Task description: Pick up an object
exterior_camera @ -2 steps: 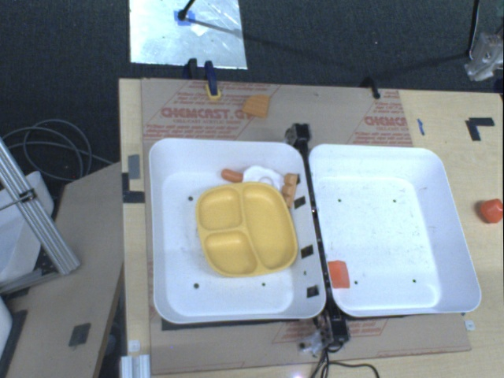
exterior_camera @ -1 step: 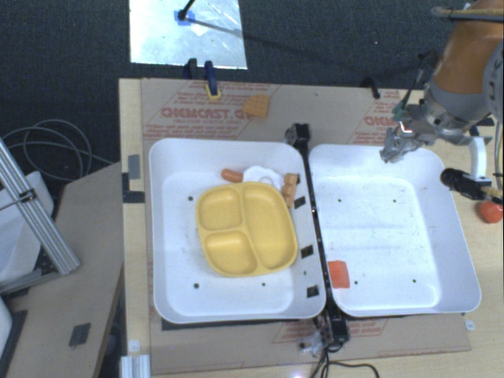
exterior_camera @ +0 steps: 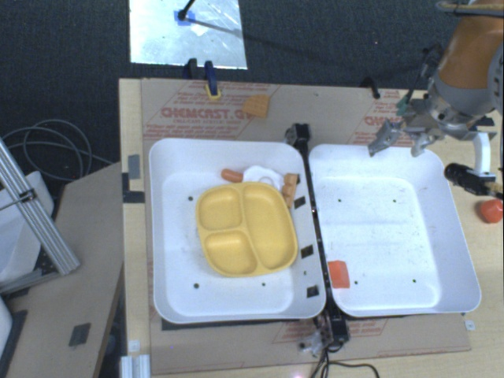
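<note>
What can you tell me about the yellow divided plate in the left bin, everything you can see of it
The yellow divided plate looks like matte moulded plastic, roughly rounded-square, with three sunken compartments split by raised ridges: two toward the far side, one toward the near side. It lies flat, right way up and turned a little askew, near the middle of the left bin. Its compartments hold nothing visible. At its far edge it seems to overlap a small white item; an orange sausage-like piece and a tan piece lie close by.
</note>
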Tool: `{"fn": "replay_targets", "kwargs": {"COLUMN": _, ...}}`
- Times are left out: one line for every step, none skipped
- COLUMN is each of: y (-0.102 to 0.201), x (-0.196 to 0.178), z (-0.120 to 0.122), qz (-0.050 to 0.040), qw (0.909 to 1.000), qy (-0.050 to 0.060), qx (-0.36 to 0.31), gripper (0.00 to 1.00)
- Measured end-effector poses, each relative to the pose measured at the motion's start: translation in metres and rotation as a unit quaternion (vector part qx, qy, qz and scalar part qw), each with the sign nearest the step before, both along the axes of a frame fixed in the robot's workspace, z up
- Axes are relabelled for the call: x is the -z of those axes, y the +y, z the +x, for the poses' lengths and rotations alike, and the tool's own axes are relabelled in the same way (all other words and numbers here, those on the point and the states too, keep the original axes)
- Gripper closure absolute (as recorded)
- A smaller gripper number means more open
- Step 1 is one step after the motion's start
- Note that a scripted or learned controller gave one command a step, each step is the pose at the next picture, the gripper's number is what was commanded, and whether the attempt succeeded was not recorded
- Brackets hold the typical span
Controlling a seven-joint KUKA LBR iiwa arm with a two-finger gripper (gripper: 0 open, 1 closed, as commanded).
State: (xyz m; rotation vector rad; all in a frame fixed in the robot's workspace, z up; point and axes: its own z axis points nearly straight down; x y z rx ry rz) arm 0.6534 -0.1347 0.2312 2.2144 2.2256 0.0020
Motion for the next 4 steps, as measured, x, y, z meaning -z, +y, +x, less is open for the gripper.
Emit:
{"fn": "replay_targets", "kwargs": {"y": 0.067, "x": -0.138, "z": -0.004, "qz": 0.0001, "qw": 1.0, "qy": -0.007, "qx": -0.003, "gripper": 0.0}}
{"fn": "replay_targets", "kwargs": {"y": 0.069, "x": -0.153, "z": -0.107, "qz": 0.0011, "qw": 1.0, "qy": 0.002, "qx": 0.003, "gripper": 0.0}}
{"fn": "replay_targets", "kwargs": {"y": 0.121, "x": -0.113, "z": -0.169, "qz": 0.0009, "qw": 1.0, "qy": 0.003, "qx": -0.001, "gripper": 0.0}}
{"fn": "replay_targets", "kwargs": {"y": 0.155, "x": -0.163, "z": -0.167, "qz": 0.0006, "qw": 1.0, "qy": -0.001, "qx": -0.001, "gripper": 0.0}}
